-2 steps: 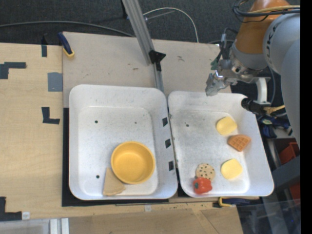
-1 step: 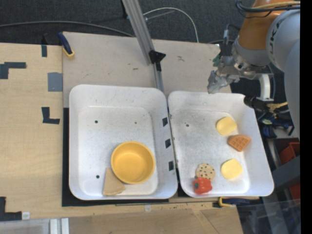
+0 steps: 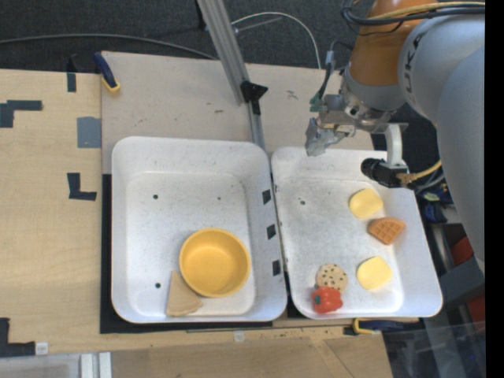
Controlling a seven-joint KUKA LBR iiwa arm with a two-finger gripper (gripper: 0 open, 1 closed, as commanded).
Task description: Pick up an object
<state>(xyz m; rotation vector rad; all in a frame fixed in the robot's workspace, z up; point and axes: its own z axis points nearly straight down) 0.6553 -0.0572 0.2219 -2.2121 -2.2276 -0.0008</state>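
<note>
**Claw over the right bin's far edge**

We see the claw [image 3: 318, 144] above the right bin [image 3: 303, 235]; whether it is open or closed we cannot tell. Nearest it lies a yellow piece [image 3: 366, 203], with the waffle [image 3: 386, 231] just beside that piece.

A: What sits in the left bin [image 3: 126, 211]?
B: A yellow bowl [image 3: 214, 261], its rim over a tan wedge [image 3: 179, 299].
A: And the right bin [image 3: 409, 298]?
B: Two yellow pieces [image 3: 366, 203], a waffle [image 3: 386, 230], a cookie [image 3: 331, 276], a red piece [image 3: 327, 299]. The gripper [image 3: 319, 144] hangs over its far rim
</note>
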